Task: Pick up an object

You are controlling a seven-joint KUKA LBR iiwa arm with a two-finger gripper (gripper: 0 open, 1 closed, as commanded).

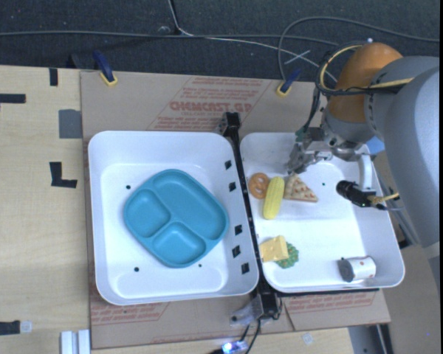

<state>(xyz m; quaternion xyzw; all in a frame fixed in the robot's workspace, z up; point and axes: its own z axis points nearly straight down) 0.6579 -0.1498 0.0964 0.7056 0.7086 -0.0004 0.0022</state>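
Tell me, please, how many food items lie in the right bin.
4: a pretzel, corn beside it, a pizza slice by the gripper, and a yellow-green piece nearer the camera. The gripper may hide more.

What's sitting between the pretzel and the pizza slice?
The corn cob lies between the pretzel and the pizza slice, touching or nearly touching both, as the camera view shows.

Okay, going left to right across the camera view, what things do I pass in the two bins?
blue divided plate → pretzel → corn cob → pizza slice → white and grey cylinder. The yellow and green piece is left out: it lies nearer the camera than the corn cob, spanning the same stretch.
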